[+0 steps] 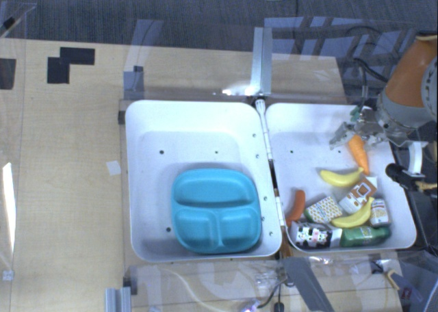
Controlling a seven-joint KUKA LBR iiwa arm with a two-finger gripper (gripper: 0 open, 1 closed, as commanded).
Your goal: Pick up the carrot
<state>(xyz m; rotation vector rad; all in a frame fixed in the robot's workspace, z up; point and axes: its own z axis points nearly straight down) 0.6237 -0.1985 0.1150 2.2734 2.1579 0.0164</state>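
The carrot (pixel 358 154) is short and orange, in the right bin (pixel 301 133) near its far right side. It lies tilted, with its thick end pointing up toward the arm and its tip near a banana. My gripper (pixel 356 134) is directly over that thick end, below the arm's orange band. From this angle I cannot make out whether the carrot is gripped or merely under the gripper.
The right bin also holds two bananas (pixel 340 177) (pixel 353 215), a red sausage-like piece (pixel 298 204), a green bottle (pixel 365 236) and several small boxes along the near side. A blue divided tray (pixel 215 209) sits in the left bin (pixel 157 133).
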